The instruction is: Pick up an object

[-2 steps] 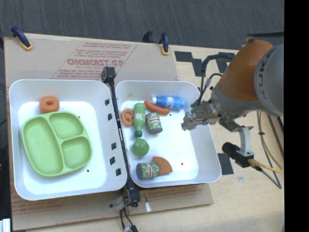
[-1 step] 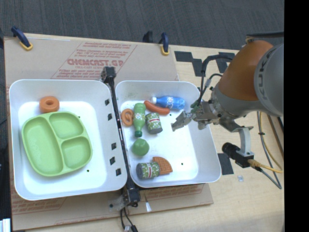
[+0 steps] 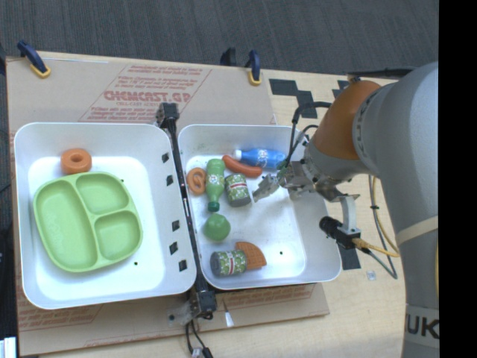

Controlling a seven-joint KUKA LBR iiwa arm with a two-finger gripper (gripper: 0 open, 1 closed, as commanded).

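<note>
Two white bins stand side by side on the bench. The right bin (image 3: pixel 317 263) is the landmark here. Inside it, near its top wall, lies a blue bottle (image 3: pixel 261 156), and a red sausage (image 3: pixel 243 167) lies just below that. A green bottle (image 3: pixel 215 183) and a small can (image 3: pixel 238 189) lie beside each other in the middle, with an orange ring (image 3: pixel 196 180) at the left wall. Lower are a green ball (image 3: pixel 217 227), a second can (image 3: pixel 228 262) and a brown cookie (image 3: pixel 253 255). The gripper (image 3: pixel 267 188) hovers over the right half of this bin, just beside the small can, and holds nothing; I cannot tell how its tips stand. The left bin (image 3: pixel 30 282) holds a green tray (image 3: pixel 86 219) and an orange donut (image 3: pixel 76 160).
</note>
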